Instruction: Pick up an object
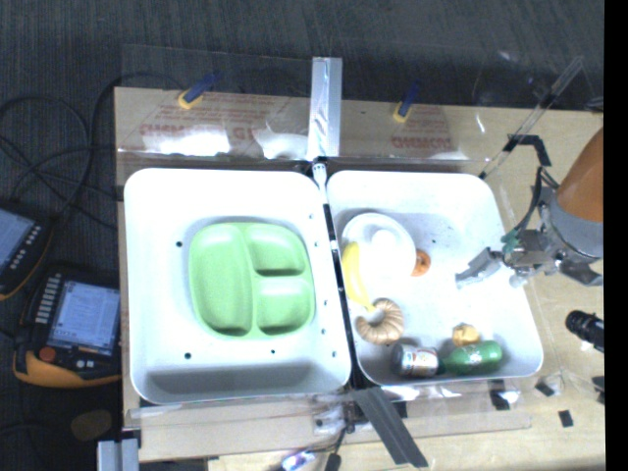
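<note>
Camera view: I see the gripper point(483, 266) at the right bin point(461, 186) east wall, holding nothing; whether its tips are parted I cannot tell. Nearest candidate: the orange ball point(421, 262) lies just left of it (touching the white bowl point(379, 242)).

Green tray point(250, 278) in left bin point(157, 361), hand point(483, 266) over right bin point(461, 199)

Single fixed camera above bench point(132, 126), looking down at slant. Far enough to frame both bins: left bin point(157, 263), right bin point(491, 224). Dark floor shows beyond bench's top and left edges.
</note>
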You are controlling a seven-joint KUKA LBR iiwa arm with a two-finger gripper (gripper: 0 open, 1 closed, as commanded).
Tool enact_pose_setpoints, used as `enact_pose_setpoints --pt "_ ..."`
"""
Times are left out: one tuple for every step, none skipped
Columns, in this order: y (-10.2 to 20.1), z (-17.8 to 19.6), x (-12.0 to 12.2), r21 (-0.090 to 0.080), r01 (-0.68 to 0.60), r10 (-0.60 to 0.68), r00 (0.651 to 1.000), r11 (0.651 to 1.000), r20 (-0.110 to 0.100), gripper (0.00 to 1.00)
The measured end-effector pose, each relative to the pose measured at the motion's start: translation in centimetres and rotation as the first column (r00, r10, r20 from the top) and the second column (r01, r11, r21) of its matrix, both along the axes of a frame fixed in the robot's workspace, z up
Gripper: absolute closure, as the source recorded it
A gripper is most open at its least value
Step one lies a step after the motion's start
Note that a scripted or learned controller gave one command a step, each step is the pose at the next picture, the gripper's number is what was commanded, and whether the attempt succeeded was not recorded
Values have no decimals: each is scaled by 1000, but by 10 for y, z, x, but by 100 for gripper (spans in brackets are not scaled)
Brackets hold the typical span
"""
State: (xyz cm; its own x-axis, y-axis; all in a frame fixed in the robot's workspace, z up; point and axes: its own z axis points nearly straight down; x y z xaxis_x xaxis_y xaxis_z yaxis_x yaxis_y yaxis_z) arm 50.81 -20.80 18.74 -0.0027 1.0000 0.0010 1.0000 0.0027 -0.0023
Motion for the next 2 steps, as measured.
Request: enact_pose_setpoints --pt "14 -19 84 -2 46 -46 999 999 0 0" --pt "38 -99 120 -5 161 -161 987 987 12 0"
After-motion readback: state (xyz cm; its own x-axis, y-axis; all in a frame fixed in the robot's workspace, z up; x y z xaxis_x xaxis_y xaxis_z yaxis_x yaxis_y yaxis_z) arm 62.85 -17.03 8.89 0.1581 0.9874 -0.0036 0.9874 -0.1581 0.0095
